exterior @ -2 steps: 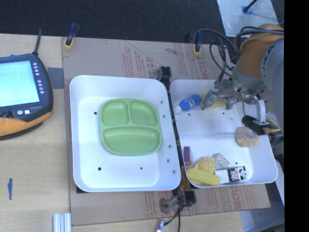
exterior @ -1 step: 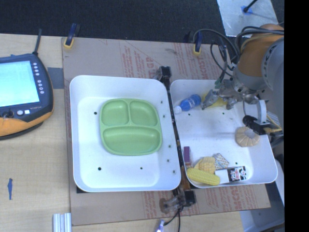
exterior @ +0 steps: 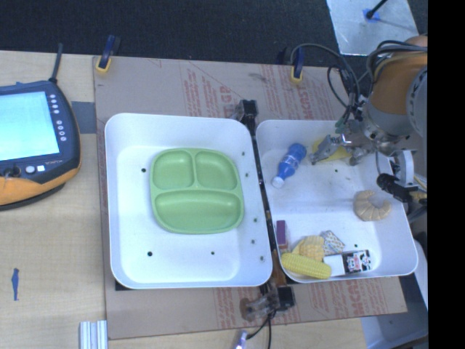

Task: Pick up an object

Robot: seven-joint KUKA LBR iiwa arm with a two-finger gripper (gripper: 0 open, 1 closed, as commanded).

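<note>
Nearest the lens, a corn cob (exterior: 306,267) lies along the right bin's (exterior: 407,267) front wall, beside a small cow-print box (exterior: 357,262). Up at that bin's back, the tool (exterior: 340,150) hangs low with a yellow object (exterior: 322,147) touching its tip; I cannot tell its grip. A blue bottle (exterior: 288,163) lies just to its left. A green divided plate (exterior: 196,191) fills the left bin (exterior: 131,260).

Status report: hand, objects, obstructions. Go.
Hand low over right bin's far end, at the yellow item; grip state unclear. Blue bottle lies loose just beside it. Corn and bread piece untouched. Green plate in left bin.
</note>
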